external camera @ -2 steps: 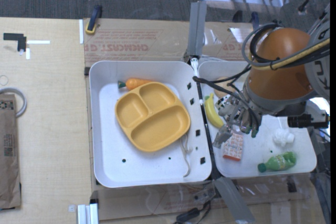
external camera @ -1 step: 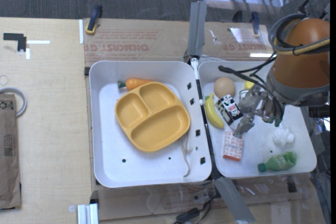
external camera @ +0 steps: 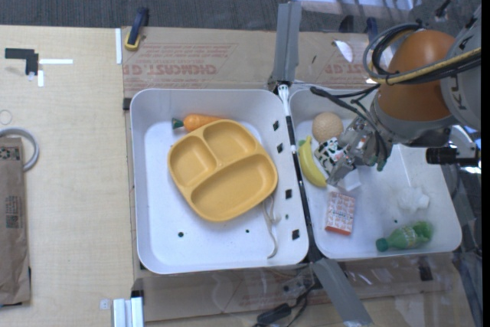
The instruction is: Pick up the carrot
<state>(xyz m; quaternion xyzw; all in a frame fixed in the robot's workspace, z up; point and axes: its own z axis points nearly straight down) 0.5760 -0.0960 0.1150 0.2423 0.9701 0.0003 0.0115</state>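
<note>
Dark carpet runs behind a pale wooden surface [external camera: 69, 165] that carries a flattened cardboard sheet [external camera: 199, 57] and two shallow white bins set side by side. On the far left edge of that surface lies a brown paper bag [external camera: 11, 218].

Largest of the moving parts is the arm [external camera: 417, 84], grey with an orange band, which reaches in from the right and hangs over the right bin [external camera: 444, 188]. The left bin [external camera: 153, 203] holds a yellow divided plate [external camera: 222, 168] that takes up most of its middle, with a thin pale cord [external camera: 272, 230] trailing from beside the plate toward the near rim.

Next in size come the things in the right bin: a banana [external camera: 310, 165] lying along the wall between the bins, a green bottle [external camera: 404, 236] on its side near the front, a tan round ball [external camera: 328, 125] toward the back, a small red-and-white packet [external camera: 341, 212] and a white crumpled lump [external camera: 413, 199].

The gripper [external camera: 341, 157] sits low in the right bin, just beside the banana and close to a small black-and-white object [external camera: 329, 153]. Whether it is spread or pressed together I cannot tell from this angle, and nothing can be made out as held.

Smallest of all, the carrot [external camera: 200, 120] lies in the left bin, touching the plate's far rim, its green tip pointing left. It is well apart from the gripper, across the dividing wall. So the pick looks not yet begun: the approach, the grasp and the lift all appear left to do.
</note>
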